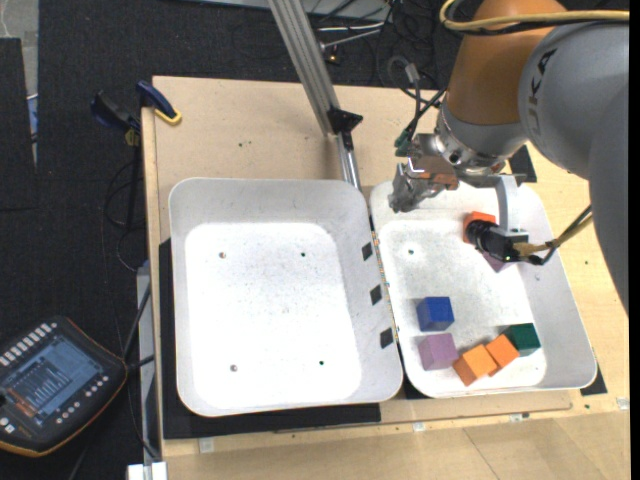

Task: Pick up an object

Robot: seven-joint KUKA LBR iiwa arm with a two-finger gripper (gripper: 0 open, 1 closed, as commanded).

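A single camera is fixed above the table (250, 128) and looks down on it at a slant, far enough back to take in both white bins whole: the left bin (190, 218) near the middle of the view and the right bin (570, 358) toward its right side. The table's far edge lies near the top, its near edge along the bottom. The arm (560, 78) enters from the upper right, large and seemingly nearer the lens than the bins. Dark floor and a handheld control pendant (50, 383) fill the left margin.
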